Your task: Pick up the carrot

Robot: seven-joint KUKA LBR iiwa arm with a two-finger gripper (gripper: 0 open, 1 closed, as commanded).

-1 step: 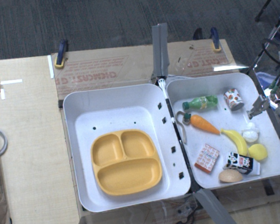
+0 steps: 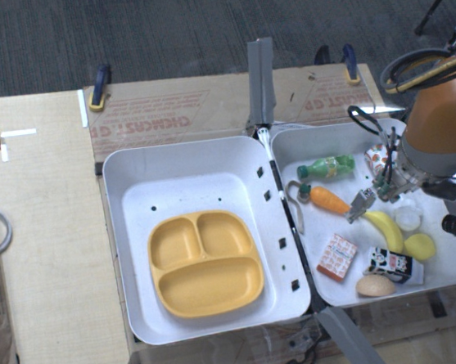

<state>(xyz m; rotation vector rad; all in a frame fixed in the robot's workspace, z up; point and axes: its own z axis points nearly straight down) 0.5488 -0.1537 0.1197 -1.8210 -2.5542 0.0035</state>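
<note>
Far left of the carrot, across the divider: left white bin, the largest thing on the bench, with a yellow three-compartment plate lying flat in its lower middle. Around the carrot: right white bin, the carrot lying on its floor in the upper left part, leafy end toward the bin's left wall, tip pointing down-right. Right of the carrot, reaching in from the edge: grey arm with its orange band, slanting down toward the bin. Behind the carrot, beyond both bins: a flat sheet of brown cardboard clamped at the back. Down-right of the carrot, well clear of it: a banana, curved, with a yellow lemon-like fruit at its far end. Directly above the carrot, near but apart: a green bottle on its side. Below the carrot: a small red-and-white box, tilted. Further down-right of the carrot: a black-and-white carton, and touching its left side a beige rounded lump. Just right of the carrot's tip, between it and the banana: gripper, low over the bin floor, nothing visibly held; open or closed, impossible to tell.
</note>
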